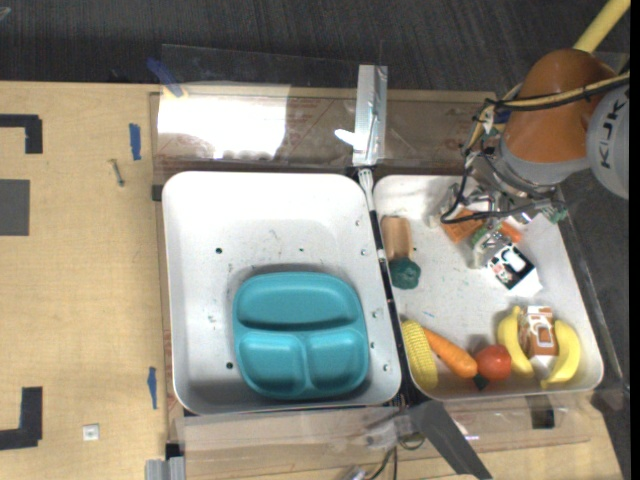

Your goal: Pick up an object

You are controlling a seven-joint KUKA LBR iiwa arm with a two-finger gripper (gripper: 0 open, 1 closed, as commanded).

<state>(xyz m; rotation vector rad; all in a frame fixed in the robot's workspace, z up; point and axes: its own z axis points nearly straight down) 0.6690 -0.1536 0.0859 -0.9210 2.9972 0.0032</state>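
Two bins: gripper (487, 240) hangs low in the right bin (585, 298) above an orange object (462, 232); its grip state cannot be determined.

Arm (560, 118) cut off by top/right edge. Gripper (487, 240) fingers too cluttered w/ cables to read. Small black-white box (510, 265) label unreadable, orange thing (462, 231) beside it partly hidden.

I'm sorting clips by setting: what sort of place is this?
Probably a robot lab bench for grasping trials: two white bins side by side on a taped board, toy food like a banana and carrot, and a robot arm reaching in.
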